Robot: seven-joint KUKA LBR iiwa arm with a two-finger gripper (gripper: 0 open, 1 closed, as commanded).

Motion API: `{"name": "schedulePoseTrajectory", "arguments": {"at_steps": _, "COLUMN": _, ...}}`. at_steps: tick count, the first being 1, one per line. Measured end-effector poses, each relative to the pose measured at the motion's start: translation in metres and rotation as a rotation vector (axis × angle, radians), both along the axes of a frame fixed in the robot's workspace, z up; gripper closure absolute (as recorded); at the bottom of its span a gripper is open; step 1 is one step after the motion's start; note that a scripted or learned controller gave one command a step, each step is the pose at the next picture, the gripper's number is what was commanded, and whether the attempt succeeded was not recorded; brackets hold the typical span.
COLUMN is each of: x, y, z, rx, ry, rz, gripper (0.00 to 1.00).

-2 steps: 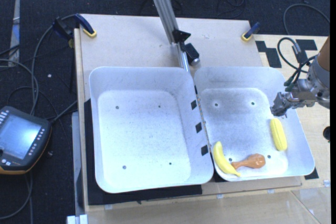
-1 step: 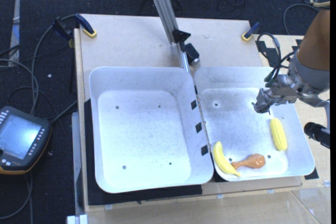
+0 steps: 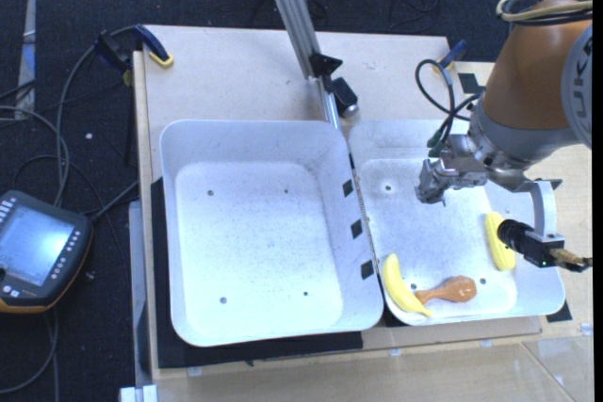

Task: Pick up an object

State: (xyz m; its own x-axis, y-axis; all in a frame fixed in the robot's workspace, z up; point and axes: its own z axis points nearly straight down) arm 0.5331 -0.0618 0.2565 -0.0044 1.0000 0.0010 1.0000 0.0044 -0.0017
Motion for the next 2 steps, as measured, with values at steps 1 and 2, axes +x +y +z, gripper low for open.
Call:
{"name": "schedulePoseTrajectory", "arguments": {"at_steps": 1, "x": 0.017, "y": 0.051, "z": -0.008, "rx": 0.000, "ry": -0.001, "rz": 0.000, "gripper": 1.00}}
{"name": "schedulePoseTrajectory", "arguments": {"at_steps": 2, "x": 0.017, "y": 0.103, "z": -0.004, "rx": 0.000, "ry": -0.001, "rz": 0.000, "gripper": 1.00}}
